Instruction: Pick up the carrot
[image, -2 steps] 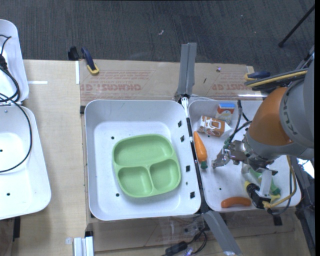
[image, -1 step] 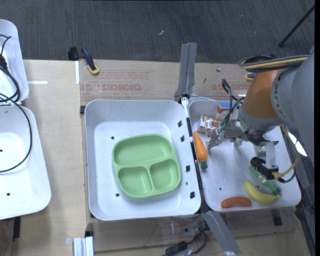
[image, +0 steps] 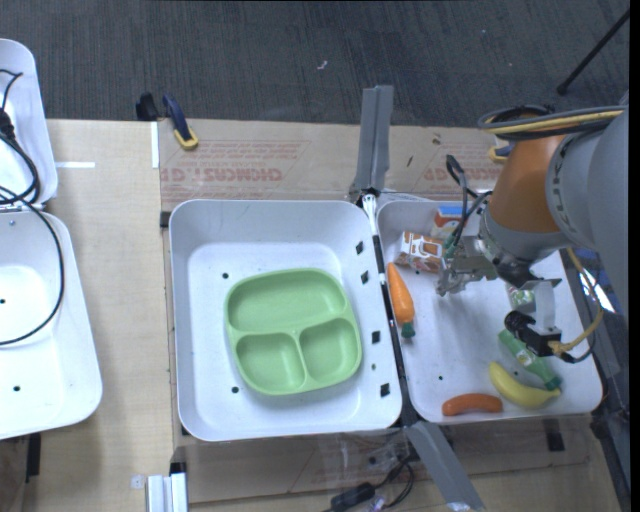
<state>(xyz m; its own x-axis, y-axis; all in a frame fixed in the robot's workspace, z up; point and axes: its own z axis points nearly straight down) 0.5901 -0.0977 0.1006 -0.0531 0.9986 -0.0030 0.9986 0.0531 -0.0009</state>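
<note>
The orange carrot (image: 401, 296) with a green tip lies lengthwise against the left wall of the right bin (image: 437, 385). My gripper (image: 448, 283) hangs low over the same bin, a short way to the right of the carrot and apart from it. Nothing shows in its grasp. The grey arm with its orange band (image: 530, 190) reaches in from the upper right.
A small printed carton (image: 422, 250) lies just behind the gripper. A banana (image: 522, 388), a red-orange sausage shape (image: 472, 404) and a green item (image: 528, 358) sit at the bin's front right. The left bin (image: 200, 240) holds a green divided plate (image: 292, 330).
</note>
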